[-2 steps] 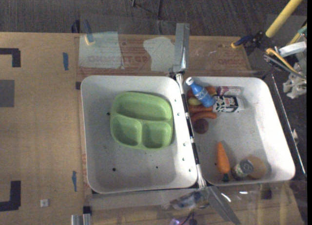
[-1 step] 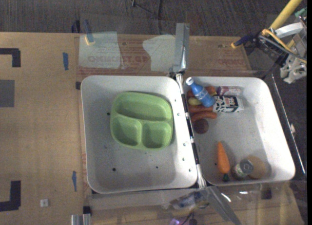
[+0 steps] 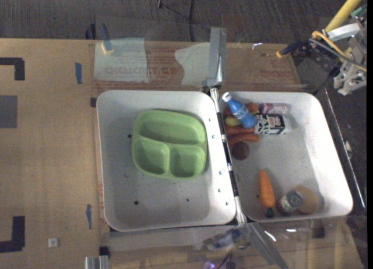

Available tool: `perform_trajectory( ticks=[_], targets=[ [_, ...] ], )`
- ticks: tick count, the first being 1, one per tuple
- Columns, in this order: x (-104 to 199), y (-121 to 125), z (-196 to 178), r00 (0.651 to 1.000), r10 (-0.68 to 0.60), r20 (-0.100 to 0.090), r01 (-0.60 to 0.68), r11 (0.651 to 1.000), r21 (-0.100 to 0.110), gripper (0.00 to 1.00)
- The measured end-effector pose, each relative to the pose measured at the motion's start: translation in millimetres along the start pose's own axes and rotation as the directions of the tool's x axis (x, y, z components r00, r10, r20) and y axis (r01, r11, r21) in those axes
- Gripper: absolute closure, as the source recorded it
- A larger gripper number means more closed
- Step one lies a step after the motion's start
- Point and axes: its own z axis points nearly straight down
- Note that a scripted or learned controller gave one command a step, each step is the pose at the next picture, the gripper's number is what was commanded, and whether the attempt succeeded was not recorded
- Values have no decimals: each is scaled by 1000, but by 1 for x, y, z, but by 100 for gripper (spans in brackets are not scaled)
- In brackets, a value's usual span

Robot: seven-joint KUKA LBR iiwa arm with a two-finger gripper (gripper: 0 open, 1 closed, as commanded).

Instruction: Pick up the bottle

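Observation:
A small blue bottle (image 3: 239, 112) with a white cap lies tilted in the far left corner of the right bin (image 3: 326, 145), its cap toward the divider. It rests against orange and yellow toy food. The gripper (image 3: 349, 77) hangs at the view's upper right, outside the right bin's far right corner and well away from the bottle. Nothing shows between it and the bottle except bare bin floor.
Beside the bottle are a cow-patterned carton (image 3: 271, 124), a sausage (image 3: 242, 137) and a brown ball (image 3: 240, 151). A carrot (image 3: 266, 188), a small can (image 3: 289, 203) and a tan round piece (image 3: 308, 198) lie near the front. A green divided plate (image 3: 170, 144) sits in the left bin (image 3: 116, 192).

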Motion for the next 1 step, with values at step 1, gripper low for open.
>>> perform_trajectory(
  ticks=[1],
  targets=[
    [-59, -10, -36, 1000, 5, 3, -5, 1000, 4, 100]
  ],
)
